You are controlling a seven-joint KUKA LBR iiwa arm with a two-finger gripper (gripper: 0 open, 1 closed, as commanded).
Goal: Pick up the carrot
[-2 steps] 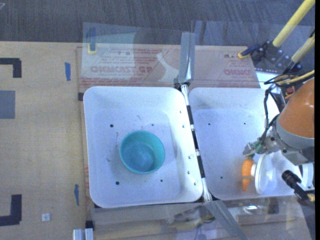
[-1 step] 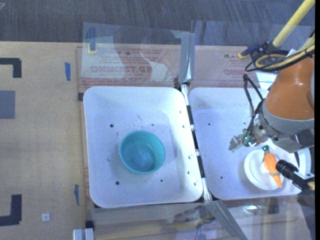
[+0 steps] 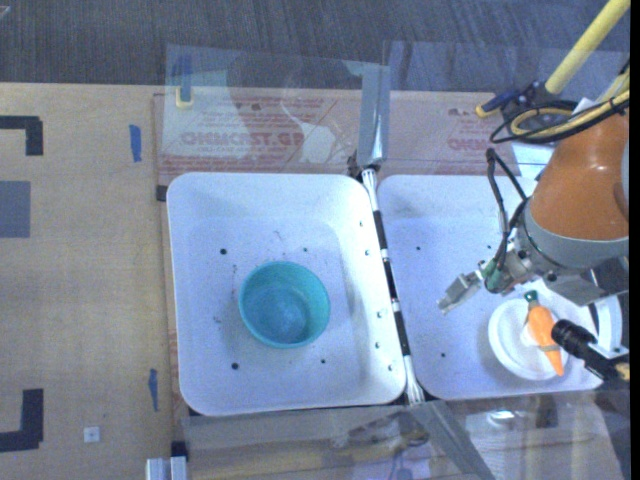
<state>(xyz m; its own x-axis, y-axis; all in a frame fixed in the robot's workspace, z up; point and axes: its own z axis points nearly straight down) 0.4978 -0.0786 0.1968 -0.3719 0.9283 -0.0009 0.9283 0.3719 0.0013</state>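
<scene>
The wooden bench [image 3: 80, 268] spans the view, with two shallow white bins set side by side on it, touching along a shared middle edge. The left bin [image 3: 200, 208] holds a teal bowl [image 3: 285, 304], upright and roughly central, slightly toward the near side. The right bin [image 3: 430, 218] has the grey arm [image 3: 585, 193] (its orange band is the large rounded mass at the view's right) reaching in over its right half. Below the band, the gripper [image 3: 455, 293] points leftward over the bin's bare floor, its metal fingers [image 3: 462, 288] apparently apart with nothing between them, though they are small and somewhat blurred. Near the right bin's front right corner sits a small white plate [image 3: 505, 340], and the carrot [image 3: 545, 333] lies on it, orange with a bit of green at its top end, partly crossed by a dark part of the arm. The gripper is near the plate, to its left, apart from the carrot.
</scene>
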